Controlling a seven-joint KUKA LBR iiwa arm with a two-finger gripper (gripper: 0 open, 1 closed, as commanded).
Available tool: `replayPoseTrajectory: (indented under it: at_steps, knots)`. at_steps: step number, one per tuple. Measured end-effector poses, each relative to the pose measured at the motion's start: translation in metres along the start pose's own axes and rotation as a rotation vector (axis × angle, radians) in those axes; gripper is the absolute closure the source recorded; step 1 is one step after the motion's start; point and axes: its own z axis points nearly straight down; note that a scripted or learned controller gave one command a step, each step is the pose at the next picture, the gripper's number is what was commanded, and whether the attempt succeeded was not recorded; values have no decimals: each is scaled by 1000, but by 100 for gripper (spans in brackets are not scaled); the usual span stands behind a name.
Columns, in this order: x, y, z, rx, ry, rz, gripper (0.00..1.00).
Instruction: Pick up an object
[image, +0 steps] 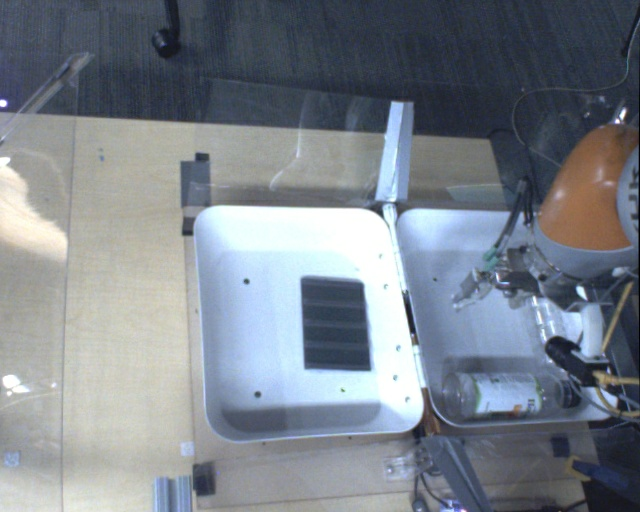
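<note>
Bottle (497, 393): lies sideways, right bin's (432, 250) near edge. Pincer (478, 287) hovers farther back (finger state: cannot tell). Approach step; descent onto bottle needed.

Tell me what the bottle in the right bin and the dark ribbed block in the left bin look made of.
Bottle: likely clear plastic, glossy; see-through body with highlights, a printed label and a dark cap.
Dark ribbed block: matte, maybe rubber or foam; no glare, ridges across it. Hard to be sure.

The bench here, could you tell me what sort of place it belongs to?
Probably a robotics lab set up for grasping trials: two white bins sit side by side on a wooden bench, a grey and orange arm reaches over the right one, and loose cables trail nearby.
</note>
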Motion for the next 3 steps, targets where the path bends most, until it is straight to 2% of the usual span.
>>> replayPoseTrajectory:
  at_steps: [1,2,3]
  knots:
    - [-63,15,-20,-3,-2,-5,0]
    - [-107,22,-10,-4,-3,-28,0]
    - [-107,-24,93,-5,-2,-41,0]
